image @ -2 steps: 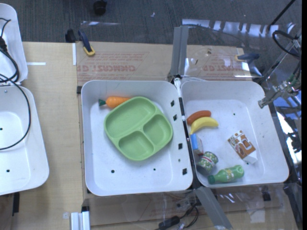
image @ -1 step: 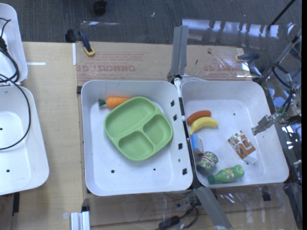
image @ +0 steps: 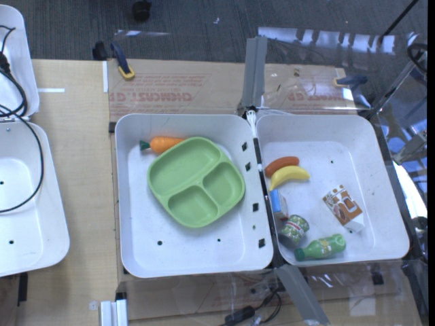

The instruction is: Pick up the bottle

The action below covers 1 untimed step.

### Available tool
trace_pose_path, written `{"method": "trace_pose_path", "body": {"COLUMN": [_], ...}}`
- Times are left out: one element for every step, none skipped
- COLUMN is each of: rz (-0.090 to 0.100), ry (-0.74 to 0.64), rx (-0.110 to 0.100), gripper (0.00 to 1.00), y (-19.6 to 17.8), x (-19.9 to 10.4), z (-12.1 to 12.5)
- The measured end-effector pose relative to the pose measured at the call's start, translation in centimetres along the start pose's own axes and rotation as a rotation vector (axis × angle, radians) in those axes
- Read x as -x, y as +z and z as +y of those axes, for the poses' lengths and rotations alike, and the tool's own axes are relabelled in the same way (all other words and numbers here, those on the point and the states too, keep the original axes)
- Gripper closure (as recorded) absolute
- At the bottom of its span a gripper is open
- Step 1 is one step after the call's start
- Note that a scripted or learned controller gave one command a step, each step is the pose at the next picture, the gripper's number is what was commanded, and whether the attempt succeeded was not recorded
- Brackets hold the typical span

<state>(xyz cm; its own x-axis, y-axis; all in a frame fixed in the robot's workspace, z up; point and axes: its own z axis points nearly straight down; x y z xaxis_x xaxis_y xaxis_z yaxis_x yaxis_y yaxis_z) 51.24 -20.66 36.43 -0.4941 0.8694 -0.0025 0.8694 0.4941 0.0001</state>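
**Opening step, bottle untouched**

Green bottle (image: 321, 248) lying on its side at the near wall of the right bin (image: 370, 141), just beside a small round can (image: 294, 228). Pincer state: cannot tell. Next: descend, straddle the body, close.

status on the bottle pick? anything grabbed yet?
Done: nothing visible yet. The green bottle lies on its side near the front edge of the right bin, beside the small round green item. In hand: nothing to report in this frame. Left: the whole job, meaning reach into the right bin, close on the bottle and lift it.
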Motion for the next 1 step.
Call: {"method": "trace_pose_path", "body": {"rz": [0.002], "ry": [-0.08], "rx": [0.0], "gripper": [0.0], "y": [13.47], "x": [-1.58], "z": [-3.06]}}
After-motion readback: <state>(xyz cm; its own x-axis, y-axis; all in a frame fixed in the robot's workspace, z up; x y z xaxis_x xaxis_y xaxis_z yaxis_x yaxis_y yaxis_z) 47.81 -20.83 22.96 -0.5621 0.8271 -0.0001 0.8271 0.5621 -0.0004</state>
